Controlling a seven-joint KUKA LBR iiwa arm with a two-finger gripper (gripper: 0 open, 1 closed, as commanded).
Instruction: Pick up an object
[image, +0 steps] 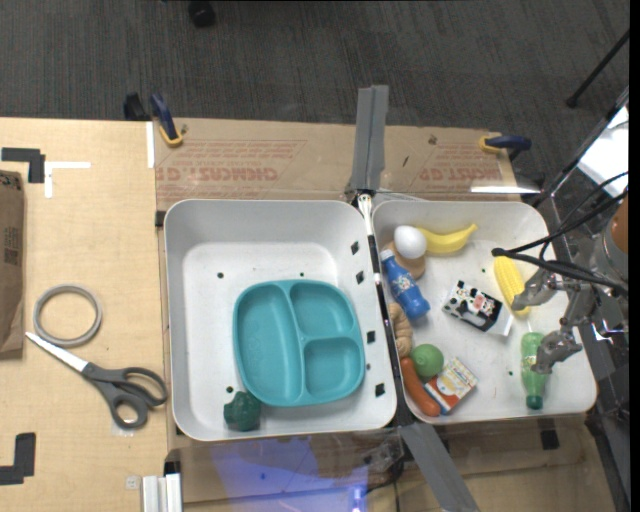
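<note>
Green bottle (532, 372) against right bin's (470, 207) edge

Claw (552, 318) over right bin (560, 215), just above green bottle (532, 371); teal tray (298, 342) in left bin (190, 300).

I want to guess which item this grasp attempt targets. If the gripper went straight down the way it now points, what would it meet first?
Most likely the green bottle: the gripper hangs over the right bin with one finger right by the bottle's top. The yellow corn lies just beside it. Height is hard to judge from this slanted view.
</note>
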